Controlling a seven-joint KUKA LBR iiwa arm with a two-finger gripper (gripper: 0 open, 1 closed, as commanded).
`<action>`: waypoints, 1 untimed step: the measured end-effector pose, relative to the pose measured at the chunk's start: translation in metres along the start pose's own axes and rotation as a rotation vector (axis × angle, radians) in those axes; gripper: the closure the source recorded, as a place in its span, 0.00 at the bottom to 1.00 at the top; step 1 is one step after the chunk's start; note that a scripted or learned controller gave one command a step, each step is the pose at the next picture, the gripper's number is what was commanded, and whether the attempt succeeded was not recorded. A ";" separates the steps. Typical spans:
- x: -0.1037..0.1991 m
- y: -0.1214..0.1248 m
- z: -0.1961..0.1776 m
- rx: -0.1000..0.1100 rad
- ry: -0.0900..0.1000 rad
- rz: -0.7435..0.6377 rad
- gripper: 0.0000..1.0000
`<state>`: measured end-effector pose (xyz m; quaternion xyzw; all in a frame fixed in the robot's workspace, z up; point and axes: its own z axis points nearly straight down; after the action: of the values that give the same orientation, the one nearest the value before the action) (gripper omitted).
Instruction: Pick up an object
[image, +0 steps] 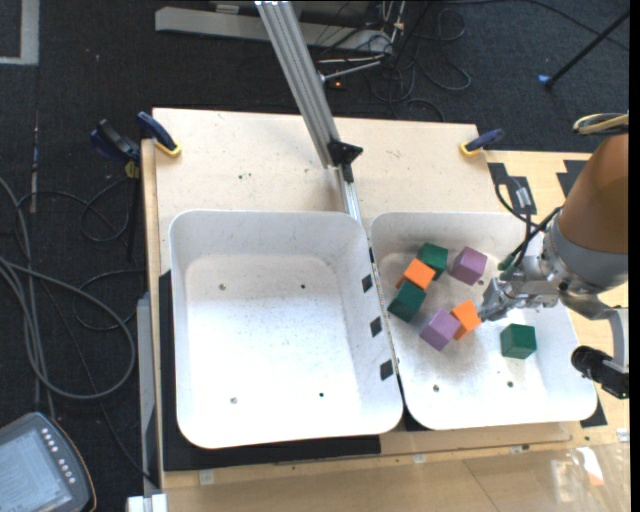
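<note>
Bench: pale board (260, 160) carrying two shallow white bins side by side, clamps at its far corners.
Left bin: white tray (200, 250) with dark specks over its floor.
Right bin: white tray (560, 400) that holds every block and receives the arm.
Arm: grey with an orange band (605, 190), entering from the right edge and reaching down into the right bin.
Gripper: the tip (490, 305) sits low over the bin floor, just right of the orange block beside it; whether the fingers are spread or pressed together cannot be told from here, and no block is visibly between them.
Orange block near gripper: small cube (465, 318) touching or all but touching the gripper tip, and pressed against a purple block (438, 329) on its left.
Upper cluster: a second orange block (420, 272) lies against a dark green block (433, 256) behind it and another dark green block (406, 301) in front of it, all close to the bin's left wall.
Second purple block: cube (468, 265) just right of the upper cluster, apart from the gripper.
Lone green block: cube (518, 341) standing by itself on the floor, below and slightly right of the gripper tip.
Metal rail: slanted silver bar (305, 85) running from the top of the view down to the seam between the two bins.
</note>
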<state>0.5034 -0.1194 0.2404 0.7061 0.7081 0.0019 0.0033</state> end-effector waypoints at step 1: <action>0.047 0.009 0.010 0.008 0.003 -0.004 1.00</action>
<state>0.5122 -0.0721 0.2299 0.7045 0.7097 0.0002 -0.0006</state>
